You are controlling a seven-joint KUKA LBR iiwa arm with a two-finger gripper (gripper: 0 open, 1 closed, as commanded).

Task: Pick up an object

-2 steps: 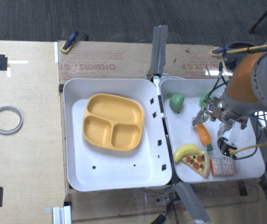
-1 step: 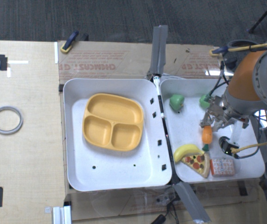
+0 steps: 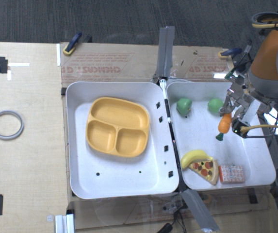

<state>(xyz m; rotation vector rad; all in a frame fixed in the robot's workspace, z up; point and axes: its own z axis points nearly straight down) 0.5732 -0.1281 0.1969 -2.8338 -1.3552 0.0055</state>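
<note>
over the right bin (image 3: pixel 255 176), toward its far right side, hangs the tool (image 3: pixel 230 114) at the end of the grey arm (image 3: pixel 267 64) with its orange band, reaching in from the right. pinched between the fingers sits an orange carrot (image 3: pixel 224 124) with a small green tip pointing down, lifted off the bin floor as far as can be judged (its shadow falls faintly on the white below). just left of the tool, near the far wall, lie two green round fruits: one green lime (image 3: pixel 215 105) close beside the carrot, one green pepper-like piece (image 3: pixel 184 105) nearer the divider. toward the near edge of the same bin rest a yellow banana (image 3: pixel 195 156), touching a pizza slice (image 3: pixel 204 170) with red dots, and just right of that a small red and white box (image 3: pixel 231 174). across the divider, within the left bin (image 3: pixel 78 144), lies a yellow sectioned plate (image 3: pixel 118 126) with three compartments, set flat and slightly turned. on the pale desk (image 3: pixel 27 169) to the far left rests a grey tape roll (image 3: pixel 6 124). beyond both bins lies brown cardboard (image 3: pixel 114 62) with a blue clamp (image 3: pixel 73 43) at its left corner and another blue clamp (image 3: pixel 231 53) at the right.
</note>
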